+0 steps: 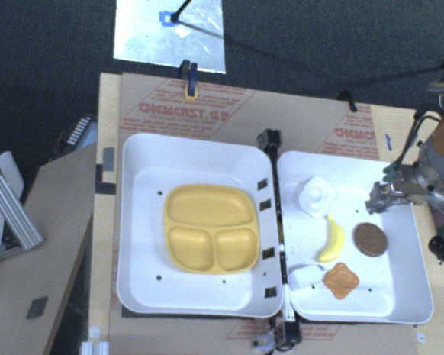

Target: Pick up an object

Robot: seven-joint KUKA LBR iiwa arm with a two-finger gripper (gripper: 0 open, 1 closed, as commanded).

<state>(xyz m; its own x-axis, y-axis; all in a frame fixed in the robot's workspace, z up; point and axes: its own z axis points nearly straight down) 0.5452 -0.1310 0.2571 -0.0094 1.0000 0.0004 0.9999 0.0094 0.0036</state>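
Bench carries two shallow white bins side by side; left bin point(143, 159) holds a yellow divided tray point(206, 227) with three compartments, lying flat near the middle; right bin point(408, 291) holds four loose items: a white object point(315, 195) towards the far left, a banana point(332, 241) lying lengthwise near the centre, a brown round disc point(371, 240) just beside the banana on its right, and an orange cookie-like piece point(341, 281) near the front edge; none is lifted; the arm enters from the right; the gripper point(379, 197) sits over the far right part of the right bin, above and apart from the disc; nothing seen between its fingers; jaw state cannot be told at this angle
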